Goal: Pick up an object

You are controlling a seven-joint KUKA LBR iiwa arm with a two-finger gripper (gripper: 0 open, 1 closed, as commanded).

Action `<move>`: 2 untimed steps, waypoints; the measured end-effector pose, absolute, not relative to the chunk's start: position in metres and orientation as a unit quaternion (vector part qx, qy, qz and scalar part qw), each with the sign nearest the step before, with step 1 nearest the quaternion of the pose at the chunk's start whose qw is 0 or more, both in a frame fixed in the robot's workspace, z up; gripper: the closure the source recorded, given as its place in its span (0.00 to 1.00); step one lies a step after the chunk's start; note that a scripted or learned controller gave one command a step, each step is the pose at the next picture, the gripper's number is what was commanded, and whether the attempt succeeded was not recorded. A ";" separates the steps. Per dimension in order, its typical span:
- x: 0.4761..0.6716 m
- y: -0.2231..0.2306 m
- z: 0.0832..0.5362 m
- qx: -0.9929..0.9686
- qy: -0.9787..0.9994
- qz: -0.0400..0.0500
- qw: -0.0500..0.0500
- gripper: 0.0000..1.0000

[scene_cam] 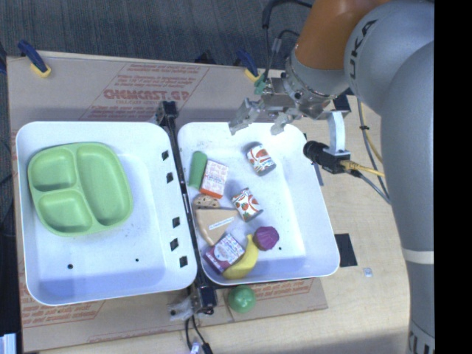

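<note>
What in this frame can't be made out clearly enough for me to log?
- Labels on the two small cans and the carton: too small and blurred in the camera view to read.
- Banana: partly covered by the packet lying over it.
- Green ball: its upper edge sits behind the right bin's rim.
- Printing on the cardboard: partly covered by the bins.

Single fixed camera overhead, angled down on both bins (pixel 96 282).
</note>
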State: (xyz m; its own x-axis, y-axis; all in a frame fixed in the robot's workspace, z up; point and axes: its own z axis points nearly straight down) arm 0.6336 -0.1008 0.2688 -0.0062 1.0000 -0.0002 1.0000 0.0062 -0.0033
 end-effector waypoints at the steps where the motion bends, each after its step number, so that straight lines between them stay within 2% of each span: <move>1: 0.634 -0.101 0.269 -0.705 -0.709 0.001 0.001 0.00; 2: 0.612 -0.087 0.317 -0.705 -0.709 0.000 0.000 0.00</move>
